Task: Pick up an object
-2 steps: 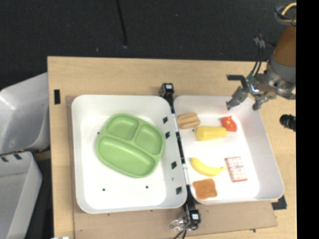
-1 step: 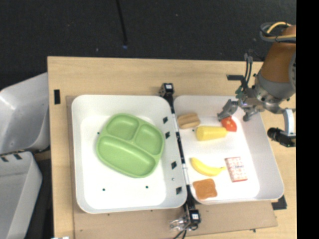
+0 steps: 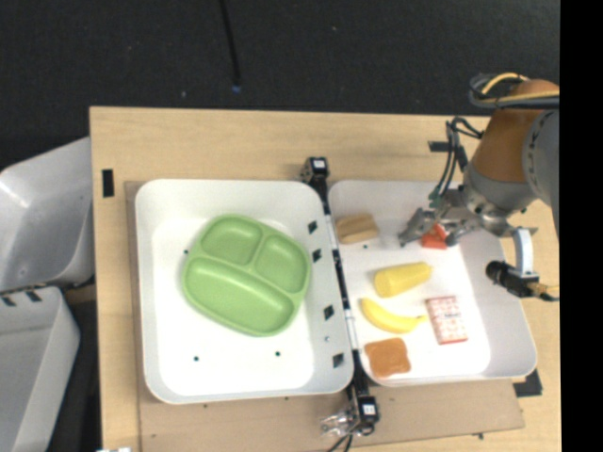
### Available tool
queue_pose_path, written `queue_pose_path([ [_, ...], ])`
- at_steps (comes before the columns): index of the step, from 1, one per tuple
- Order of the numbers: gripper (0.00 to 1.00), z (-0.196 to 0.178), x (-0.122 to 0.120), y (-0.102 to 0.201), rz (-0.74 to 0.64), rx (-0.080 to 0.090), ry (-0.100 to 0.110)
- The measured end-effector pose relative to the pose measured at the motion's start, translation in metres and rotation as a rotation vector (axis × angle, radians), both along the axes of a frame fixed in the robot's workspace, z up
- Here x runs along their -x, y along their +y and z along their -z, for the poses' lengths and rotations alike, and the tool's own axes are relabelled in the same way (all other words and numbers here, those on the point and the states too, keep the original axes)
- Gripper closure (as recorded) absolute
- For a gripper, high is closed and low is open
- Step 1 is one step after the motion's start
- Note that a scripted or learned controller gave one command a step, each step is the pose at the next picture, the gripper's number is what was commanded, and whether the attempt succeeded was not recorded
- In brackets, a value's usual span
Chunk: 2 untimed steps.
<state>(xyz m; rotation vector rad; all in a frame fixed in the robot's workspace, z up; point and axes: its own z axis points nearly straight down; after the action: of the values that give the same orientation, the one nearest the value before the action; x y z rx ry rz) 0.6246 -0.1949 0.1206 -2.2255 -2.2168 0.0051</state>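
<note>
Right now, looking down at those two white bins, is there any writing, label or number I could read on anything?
No text can be read anywhere in this view.
Small pink and white patterned card in the right white bin: printed marks, too small and blurred to read.
Green plastic divided plate in the left white bin: no markings seen.
Yellow banana and flat orange-brown block: no labels seen.
</note>
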Motion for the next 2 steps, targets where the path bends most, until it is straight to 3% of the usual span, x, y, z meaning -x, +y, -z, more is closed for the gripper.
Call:
queue_pose_path([
  [1, 1.00, -0.015, -0.001, -0.001, 0.001, 0.001, -0.006],
  [2, 1.00, -0.065, 0.008, -0.004, 0.002, -0.001, -0.007],
])
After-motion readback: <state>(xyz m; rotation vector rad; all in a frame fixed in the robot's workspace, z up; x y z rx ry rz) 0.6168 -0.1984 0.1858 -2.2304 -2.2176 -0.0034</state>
